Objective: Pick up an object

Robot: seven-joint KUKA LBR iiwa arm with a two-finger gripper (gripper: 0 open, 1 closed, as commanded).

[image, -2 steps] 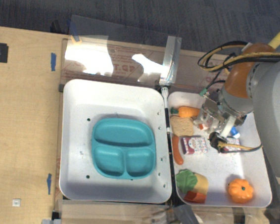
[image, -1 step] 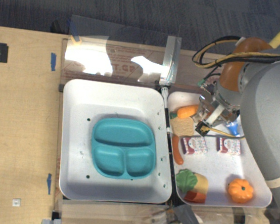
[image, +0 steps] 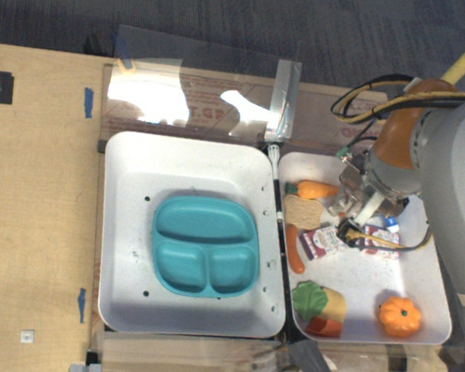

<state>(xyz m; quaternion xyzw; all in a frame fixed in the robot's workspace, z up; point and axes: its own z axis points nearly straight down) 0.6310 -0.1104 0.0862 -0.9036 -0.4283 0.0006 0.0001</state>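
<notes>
As we look from the near edge, we see in the right bin an orange pumpkin, then a packet. The gripper hangs just above this packet; we cannot tell its state. The left bin holds a teal tray.

One fixed overhead camera looks down aslant on both bins.

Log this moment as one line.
arm: over right bin | pincer: low by snack packet | teal tray: left bin
</notes>
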